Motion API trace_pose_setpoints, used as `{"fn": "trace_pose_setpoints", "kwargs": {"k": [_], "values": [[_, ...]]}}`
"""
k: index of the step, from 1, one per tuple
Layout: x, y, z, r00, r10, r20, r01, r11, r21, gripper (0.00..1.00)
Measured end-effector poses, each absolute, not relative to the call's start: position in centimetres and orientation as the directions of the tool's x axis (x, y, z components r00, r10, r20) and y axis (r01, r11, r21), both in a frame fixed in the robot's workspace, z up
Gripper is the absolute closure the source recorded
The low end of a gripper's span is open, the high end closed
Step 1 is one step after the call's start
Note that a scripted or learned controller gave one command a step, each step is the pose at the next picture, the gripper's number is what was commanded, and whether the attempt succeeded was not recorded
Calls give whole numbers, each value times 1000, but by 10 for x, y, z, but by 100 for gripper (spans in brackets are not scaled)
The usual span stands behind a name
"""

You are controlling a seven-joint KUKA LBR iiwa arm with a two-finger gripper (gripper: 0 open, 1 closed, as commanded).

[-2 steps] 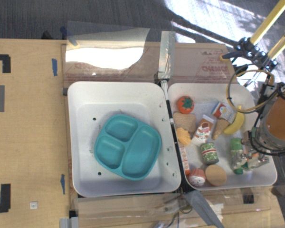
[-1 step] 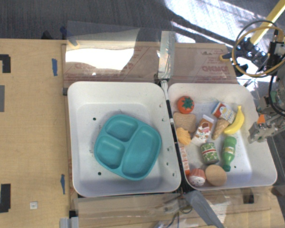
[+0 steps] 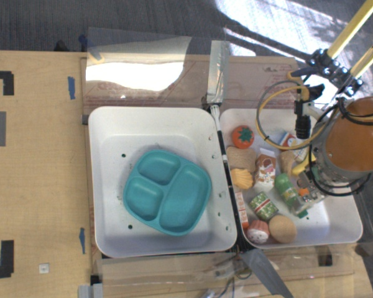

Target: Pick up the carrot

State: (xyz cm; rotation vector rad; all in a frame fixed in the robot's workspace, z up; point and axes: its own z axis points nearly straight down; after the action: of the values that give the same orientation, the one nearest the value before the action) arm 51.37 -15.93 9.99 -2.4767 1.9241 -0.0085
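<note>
Leftmost, the left bin (image 3: pixel 105 166) holds a teal divided plate (image 3: pixel 168 192) at its middle. In the right bin (image 3: pixel 345 225), a red tomato (image 3: pixel 242 136) sits near the far left corner, with a bun (image 3: pixel 239 158) and a yellow piece (image 3: pixel 242 179) in front of it along the left wall. A jar (image 3: pixel 265 170), a green bottle (image 3: pixel 285 189) and a green box (image 3: pixel 263 205) carry labels too small to read. A brown ball (image 3: pixel 282 229) lies near the front edge. What seems to be the carrot (image 3: pixel 305 195), a small orange bit with a green end, lies toward the bin's right side, just right of the bottle, mostly hidden. The gripper (image 3: pixel 312 182) hangs right over it under the arm (image 3: pixel 354 138). I cannot tell whether it is spread or closed, or whether it touches the carrot.
</note>
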Motion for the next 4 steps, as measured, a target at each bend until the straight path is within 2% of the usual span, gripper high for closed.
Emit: {"fn": "trace_pose_setpoints", "kwargs": {"k": [1, 2, 3, 4], "values": [[483, -112, 254, 227, -974, 3, -974, -227, -12, 100], [511, -67, 249, 475, -880, -4, -880, -475, -4, 100], [511, -68, 249, 474, -881, -4, -881, -474, -3, 0], [485, -133, 100, 472, -881, 2, -881, -472, -7, 0]]}}
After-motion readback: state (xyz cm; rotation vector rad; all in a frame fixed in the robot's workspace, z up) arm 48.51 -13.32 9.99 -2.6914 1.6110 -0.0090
